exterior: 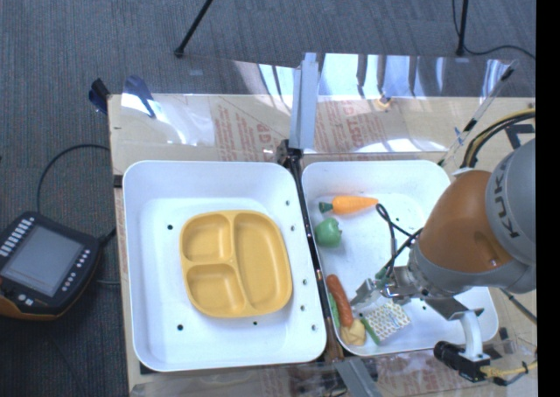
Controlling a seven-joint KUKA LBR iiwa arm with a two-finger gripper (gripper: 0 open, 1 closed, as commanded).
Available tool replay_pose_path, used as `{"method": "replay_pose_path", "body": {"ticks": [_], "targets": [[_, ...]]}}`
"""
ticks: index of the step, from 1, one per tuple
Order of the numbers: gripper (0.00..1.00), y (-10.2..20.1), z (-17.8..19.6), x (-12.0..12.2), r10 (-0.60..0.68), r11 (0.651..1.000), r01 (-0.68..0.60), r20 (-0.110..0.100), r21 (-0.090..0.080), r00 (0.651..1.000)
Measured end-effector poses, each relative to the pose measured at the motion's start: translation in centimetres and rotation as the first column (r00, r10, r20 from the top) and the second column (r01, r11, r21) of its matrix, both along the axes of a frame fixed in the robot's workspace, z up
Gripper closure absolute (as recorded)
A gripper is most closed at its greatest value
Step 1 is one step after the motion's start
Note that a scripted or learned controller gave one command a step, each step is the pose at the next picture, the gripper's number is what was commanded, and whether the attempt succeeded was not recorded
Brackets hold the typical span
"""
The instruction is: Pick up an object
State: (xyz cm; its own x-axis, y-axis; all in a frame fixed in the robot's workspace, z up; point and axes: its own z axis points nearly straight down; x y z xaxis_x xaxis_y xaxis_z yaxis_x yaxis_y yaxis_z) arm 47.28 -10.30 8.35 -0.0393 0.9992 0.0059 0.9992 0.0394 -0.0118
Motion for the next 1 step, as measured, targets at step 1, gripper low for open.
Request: {"method": "replay_pose_path", "body": {"ticks": [1], "targets": [[0.00, 2.21, 0.00, 11.26, -0.082, 0.997, 0.082, 0.003, -0.003, 0.997]]}}
